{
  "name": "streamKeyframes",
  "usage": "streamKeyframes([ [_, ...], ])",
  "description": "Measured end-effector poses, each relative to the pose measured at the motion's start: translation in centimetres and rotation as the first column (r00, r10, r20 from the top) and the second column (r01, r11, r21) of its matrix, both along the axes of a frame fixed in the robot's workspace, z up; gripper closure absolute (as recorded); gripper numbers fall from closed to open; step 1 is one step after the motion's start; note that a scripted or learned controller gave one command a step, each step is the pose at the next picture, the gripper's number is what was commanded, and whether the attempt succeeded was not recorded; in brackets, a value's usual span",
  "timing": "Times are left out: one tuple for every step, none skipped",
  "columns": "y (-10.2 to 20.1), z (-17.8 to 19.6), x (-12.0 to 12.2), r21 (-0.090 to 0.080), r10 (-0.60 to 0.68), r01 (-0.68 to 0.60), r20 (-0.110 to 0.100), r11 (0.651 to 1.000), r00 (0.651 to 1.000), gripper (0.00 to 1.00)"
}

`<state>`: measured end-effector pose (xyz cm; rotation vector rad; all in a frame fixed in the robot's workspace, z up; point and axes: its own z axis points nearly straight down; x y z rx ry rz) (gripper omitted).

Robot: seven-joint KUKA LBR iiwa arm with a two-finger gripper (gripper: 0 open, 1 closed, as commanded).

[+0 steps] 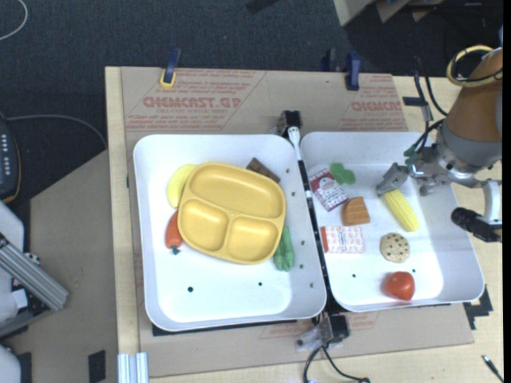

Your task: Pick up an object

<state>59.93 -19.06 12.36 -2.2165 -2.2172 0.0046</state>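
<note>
The tabletop [120,214] fills the middle of the frame, carrying two white bins side by side. The left bin [231,306] holds a yellow divided plate [231,212] at its centre, tilted — a yellow piece [177,183] and a red-orange piece [173,232] peek out at the plate's left edge, a green piece [284,251] at its lower right, a dark brown piece [260,167] at its upper edge. The right bin [455,274] holds the loose toy food: a corn cob [400,209] in the upper middle, a red tomato [399,285] near the bottom, a cookie [394,246] between them, two red-and-white packets [326,190] [342,238] at left, an orange piece [356,211] and a small green piece [342,173]. The arm [473,118] enters at the right edge; its gripper [397,180] sits just above the corn cob's upper end, and whether the fingers are spread or pressed together I cannot tell.
</note>
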Motion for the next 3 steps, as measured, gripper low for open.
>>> streamKeyframes([
  [0.1,-4.1,0.0,-0.001,0.0,0.0,0.003,1.0,1.0,0.0],
  [0.1,-2.8,0.1,-0.003,0.0,0.0,0.008,1.0,1.0,1.0],
  [0.8,2.7,0.9,-0.005,0.001,-0.001,0.012,1.0,1.0,1.0],
])
